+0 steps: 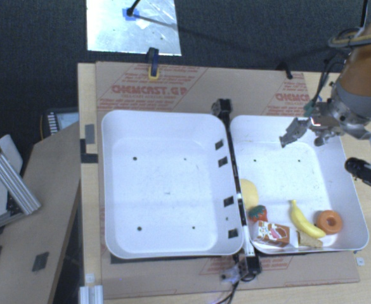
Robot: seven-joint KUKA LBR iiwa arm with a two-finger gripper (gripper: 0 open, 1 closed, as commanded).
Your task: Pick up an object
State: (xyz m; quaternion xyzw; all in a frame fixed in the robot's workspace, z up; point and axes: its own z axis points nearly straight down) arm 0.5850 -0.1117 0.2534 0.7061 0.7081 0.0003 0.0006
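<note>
Gripper, fingers spread and holding nothing, hangs over the far side of the right bin, so the reach is underway; next it must travel nearward and descend onto the banana.

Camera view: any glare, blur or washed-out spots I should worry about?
Camera view: the foil sheet at the top glares in patches; both white bins run bright, nearly washed out, with soft shadows along their walls; the gripper is soft and hard to read; the banana and the other items in the right bin's near corner are small but still distinct in colour.
</note>
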